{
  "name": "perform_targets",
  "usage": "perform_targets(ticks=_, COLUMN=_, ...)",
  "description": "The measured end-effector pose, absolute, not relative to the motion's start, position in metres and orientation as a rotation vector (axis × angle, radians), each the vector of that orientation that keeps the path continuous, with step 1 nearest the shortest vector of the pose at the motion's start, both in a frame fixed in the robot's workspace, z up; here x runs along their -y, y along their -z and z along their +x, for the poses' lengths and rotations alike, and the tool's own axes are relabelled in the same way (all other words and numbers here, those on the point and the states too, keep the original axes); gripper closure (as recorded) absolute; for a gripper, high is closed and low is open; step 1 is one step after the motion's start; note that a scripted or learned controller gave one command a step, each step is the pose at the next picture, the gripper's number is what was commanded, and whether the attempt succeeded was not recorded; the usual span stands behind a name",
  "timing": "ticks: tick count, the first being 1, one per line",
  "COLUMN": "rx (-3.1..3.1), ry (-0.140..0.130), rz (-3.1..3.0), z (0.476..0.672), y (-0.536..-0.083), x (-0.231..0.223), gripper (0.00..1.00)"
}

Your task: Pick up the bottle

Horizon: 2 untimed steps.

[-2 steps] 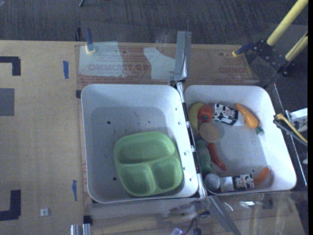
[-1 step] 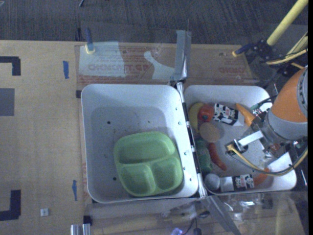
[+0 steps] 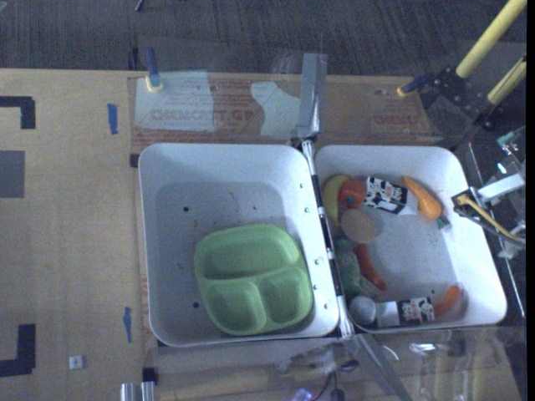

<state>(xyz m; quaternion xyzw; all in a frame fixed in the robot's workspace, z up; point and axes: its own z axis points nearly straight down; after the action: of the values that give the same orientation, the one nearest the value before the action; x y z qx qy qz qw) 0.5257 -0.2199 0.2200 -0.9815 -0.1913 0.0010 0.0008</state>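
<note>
Table [image 3: 67, 224] carries two white bins side by side. The left bin [image 3: 167, 182] holds a green divided plate [image 3: 251, 278], lying flat toward its near wall. The right bin [image 3: 468, 282] holds the clutter, mostly packed along its left and far walls: a cow-print carton [image 3: 386, 195] with a carrot [image 3: 423, 199] just beside it, a yellow fruit [image 3: 333, 192], a tan disc [image 3: 359, 225] and a red pepper [image 3: 371, 267]. What we take to be the bottle [image 3: 399, 311] lies on its side along the near wall of the right bin, pale body with a printed label, rounded cap end in the near-left corner, and an orange piece [image 3: 452, 297] touching or just beside its other end; we cannot say which. Hand: how far open, and whether it has hold of anything, we cannot tell. We judge the task not yet begun, with the approach step in hand. The next move calls for a descent over the bottle's mid-body, with the grasp set across its long axis and room kept from the near wall.
</note>
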Motion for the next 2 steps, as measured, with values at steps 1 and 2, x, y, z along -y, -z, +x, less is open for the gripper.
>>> perform_targets(ticks=1, rx=0.373, ry=0.003, rz=-3.104, z=0.506, y=-0.085, x=0.216, gripper=0.00)
perform_targets(ticks=2, rx=0.379, ry=0.002, rz=-3.108, z=0.507, y=-0.096, x=0.217, gripper=1.00)
